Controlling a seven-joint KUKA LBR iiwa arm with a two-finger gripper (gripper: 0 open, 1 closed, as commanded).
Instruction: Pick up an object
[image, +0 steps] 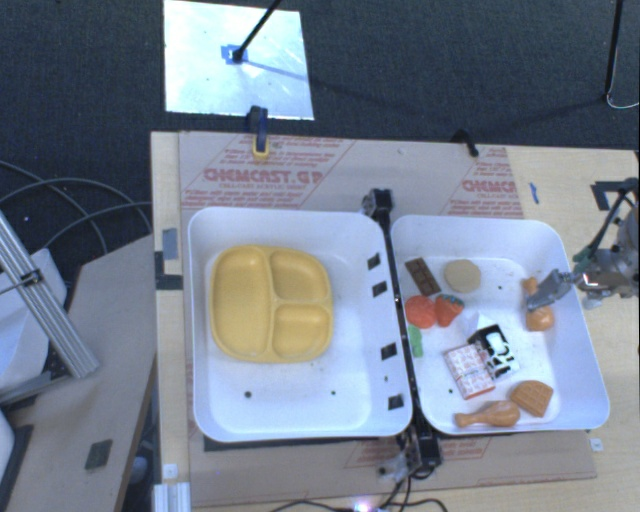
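Gripper (548, 290) at the right bin's (575, 400) right edge, finger state indiscernible; orange piece (540, 319) just beside, cracker (462, 275) near.

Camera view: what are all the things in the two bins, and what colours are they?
bins: two, white, side by side on the bench
divided plate: one, yellow, left bin
brown bar: one, right bin, upper left
round cookie: one, tan, beside the bar
red-orange toy: one, right bin, left side
green piece: one, below the red toy
checked box: one, red and white, right bin middle
drumstick: one, tan, front edge
bread piece: one, orange-brown, front right
orange lump: one, right side
claw: one, grey, over the right bin's right side
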